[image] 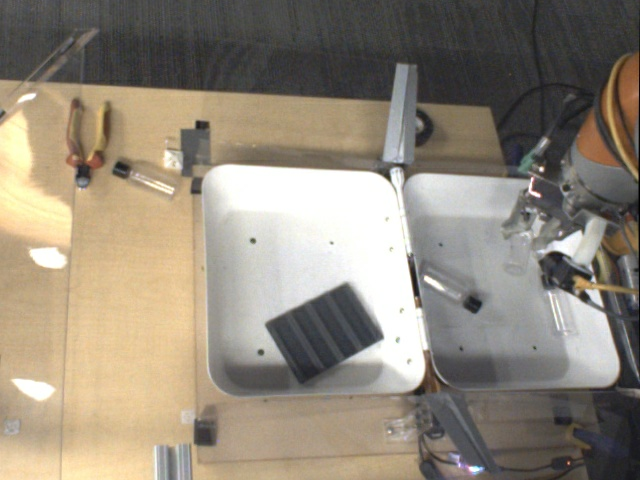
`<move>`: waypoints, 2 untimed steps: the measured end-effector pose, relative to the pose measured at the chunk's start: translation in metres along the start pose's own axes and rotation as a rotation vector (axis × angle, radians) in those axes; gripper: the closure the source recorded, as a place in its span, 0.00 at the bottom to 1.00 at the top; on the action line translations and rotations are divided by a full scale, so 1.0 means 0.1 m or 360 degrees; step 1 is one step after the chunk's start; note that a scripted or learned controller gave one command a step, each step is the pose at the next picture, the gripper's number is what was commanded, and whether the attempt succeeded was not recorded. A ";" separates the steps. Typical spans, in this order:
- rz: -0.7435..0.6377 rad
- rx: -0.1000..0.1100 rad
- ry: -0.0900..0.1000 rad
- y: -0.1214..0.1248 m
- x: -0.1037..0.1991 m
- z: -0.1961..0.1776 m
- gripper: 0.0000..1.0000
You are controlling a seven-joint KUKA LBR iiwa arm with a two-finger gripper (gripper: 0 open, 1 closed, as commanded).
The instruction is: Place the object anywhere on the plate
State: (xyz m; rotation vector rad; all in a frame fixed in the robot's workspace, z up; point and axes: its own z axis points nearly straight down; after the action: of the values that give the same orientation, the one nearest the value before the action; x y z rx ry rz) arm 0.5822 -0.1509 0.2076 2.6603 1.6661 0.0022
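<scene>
Lying in right bin [600, 368], capped vial [451, 292] sits well left of gripper [535, 230]; finger state: cannot tell

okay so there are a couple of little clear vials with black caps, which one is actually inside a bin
The vial lying in the right bin, near its left wall. The other vial lies on the wooden bench, beside the pliers.

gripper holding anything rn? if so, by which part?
Cannot tell. The gripper sits over the right bin, its tips blurred. The vial lies loose on that bin's floor, apart from it.
</scene>
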 end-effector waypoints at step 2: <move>0.0267 0.0006 -0.0001 0.02 1.57 0.24 1.00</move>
State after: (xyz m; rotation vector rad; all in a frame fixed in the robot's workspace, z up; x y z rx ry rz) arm 0.6527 -0.0110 0.1833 2.7930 1.4387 -0.0015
